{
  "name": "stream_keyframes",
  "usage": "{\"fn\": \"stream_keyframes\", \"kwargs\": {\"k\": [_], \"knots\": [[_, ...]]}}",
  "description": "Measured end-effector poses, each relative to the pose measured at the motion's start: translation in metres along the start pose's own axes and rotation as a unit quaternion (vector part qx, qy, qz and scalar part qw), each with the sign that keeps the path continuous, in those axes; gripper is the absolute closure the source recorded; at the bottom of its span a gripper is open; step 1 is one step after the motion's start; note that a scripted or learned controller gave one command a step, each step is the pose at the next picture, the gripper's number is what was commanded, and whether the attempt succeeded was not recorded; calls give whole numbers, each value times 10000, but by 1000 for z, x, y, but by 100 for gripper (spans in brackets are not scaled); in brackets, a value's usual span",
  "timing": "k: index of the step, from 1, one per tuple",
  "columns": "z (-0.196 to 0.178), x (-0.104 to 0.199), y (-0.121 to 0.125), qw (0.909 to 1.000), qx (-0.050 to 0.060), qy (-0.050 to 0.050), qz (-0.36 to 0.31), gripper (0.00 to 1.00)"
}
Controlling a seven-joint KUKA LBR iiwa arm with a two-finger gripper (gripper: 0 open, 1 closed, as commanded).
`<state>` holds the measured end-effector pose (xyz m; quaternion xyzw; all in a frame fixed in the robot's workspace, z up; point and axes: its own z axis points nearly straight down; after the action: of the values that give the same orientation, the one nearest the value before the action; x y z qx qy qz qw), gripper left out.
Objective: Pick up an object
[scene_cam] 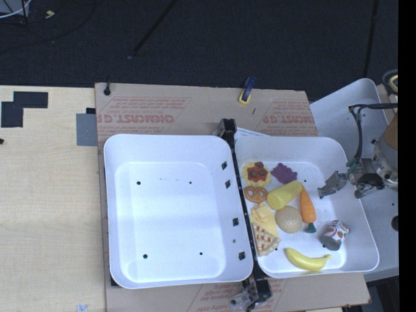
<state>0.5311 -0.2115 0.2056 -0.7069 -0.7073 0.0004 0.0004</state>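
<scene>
Brightness: even and moderate over the bench [52,194]; the background above it is near black.
Glare: the 2 white bins [169,155] are bright, with little surface detail.
Shadows: soft and short beside the toys.
Sharpness: slightly soft overall, fine detail grainy.
Edge distortion: none evident.

Dark floor [195,31], perhaps carpeted; pale wooden bench [45,200]

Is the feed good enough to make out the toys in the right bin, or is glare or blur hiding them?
Camera view: even light, no glare washing out the right bin; banana, carrot and purple grapes read clearly. Slightly soft overall; the gripper is small and dark, its details blurred.
</scene>
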Motion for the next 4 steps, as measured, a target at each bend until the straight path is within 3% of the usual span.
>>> {"fn": "stream_keyframes", "kwargs": {"k": [1, 2, 3, 4], "knots": [[101, 0, 16, 10000, 29, 13, -13, 0], [119, 58, -57, 10000, 32, 22, 15, 0], [118, 106, 20, 10000, -18, 9, -28, 0], [117, 108, 100, 10000, -8, -22, -4, 0]]}}
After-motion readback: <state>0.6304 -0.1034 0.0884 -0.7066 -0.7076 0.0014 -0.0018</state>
